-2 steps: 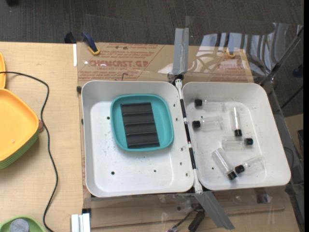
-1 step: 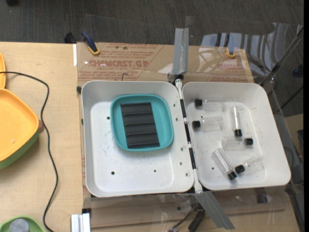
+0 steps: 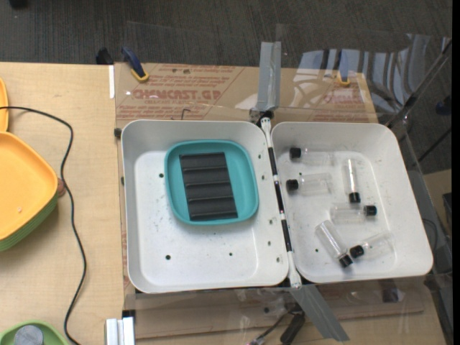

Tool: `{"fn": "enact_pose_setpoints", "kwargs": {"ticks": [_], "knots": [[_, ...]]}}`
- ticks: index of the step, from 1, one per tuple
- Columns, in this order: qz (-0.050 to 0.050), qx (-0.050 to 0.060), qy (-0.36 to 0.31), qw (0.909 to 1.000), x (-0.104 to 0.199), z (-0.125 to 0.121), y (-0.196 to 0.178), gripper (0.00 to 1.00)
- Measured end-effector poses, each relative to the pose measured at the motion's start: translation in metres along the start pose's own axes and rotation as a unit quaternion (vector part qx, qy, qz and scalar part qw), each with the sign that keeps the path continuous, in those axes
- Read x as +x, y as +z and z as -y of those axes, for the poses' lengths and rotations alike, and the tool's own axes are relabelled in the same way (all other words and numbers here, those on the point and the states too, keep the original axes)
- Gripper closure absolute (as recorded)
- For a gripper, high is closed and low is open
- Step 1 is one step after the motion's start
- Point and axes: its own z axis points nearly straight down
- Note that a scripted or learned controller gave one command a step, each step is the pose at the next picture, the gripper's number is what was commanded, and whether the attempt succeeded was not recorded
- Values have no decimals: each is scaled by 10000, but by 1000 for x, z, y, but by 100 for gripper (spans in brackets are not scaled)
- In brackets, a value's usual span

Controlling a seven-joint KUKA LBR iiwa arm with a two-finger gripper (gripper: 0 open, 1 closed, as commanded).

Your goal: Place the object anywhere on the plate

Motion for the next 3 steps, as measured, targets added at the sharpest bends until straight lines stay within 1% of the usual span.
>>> {"fn": "enact_pose_setpoints", "kwargs": {"ticks": [1, 2, 3], "knots": [[-5, -8, 472, 9989, 7, -12, 0, 0], [-11, -10, 1109, 9938, 5, -14, -1, 0], [-13, -8, 1754, 9845, 10, -18, -1, 0]]}}
